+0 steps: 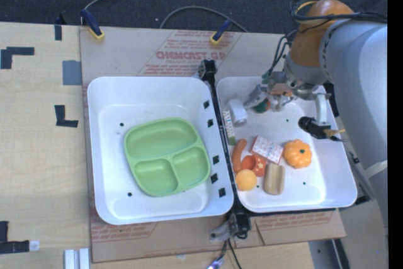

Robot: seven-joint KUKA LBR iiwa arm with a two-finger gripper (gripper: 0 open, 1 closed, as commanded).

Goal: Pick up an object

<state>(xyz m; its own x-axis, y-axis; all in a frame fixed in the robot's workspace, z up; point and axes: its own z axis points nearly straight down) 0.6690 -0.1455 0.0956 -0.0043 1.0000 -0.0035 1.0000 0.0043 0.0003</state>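
Your gripper (272, 96) hangs low over the right bin's (340, 195) far end; I cannot tell its state. Nearest is the pumpkin (298, 154), mid-bin beside a packet (267, 149). Probably light, smooth, rounded: take it across its widest middle.

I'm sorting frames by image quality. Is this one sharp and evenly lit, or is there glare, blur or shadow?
In the camera view the light is bright and even. The white bins wash out a little, with soft shadows along their walls. The green plate and pumpkin are fairly sharp. The gripper is somewhat blurred, and the arm looms large at the right.
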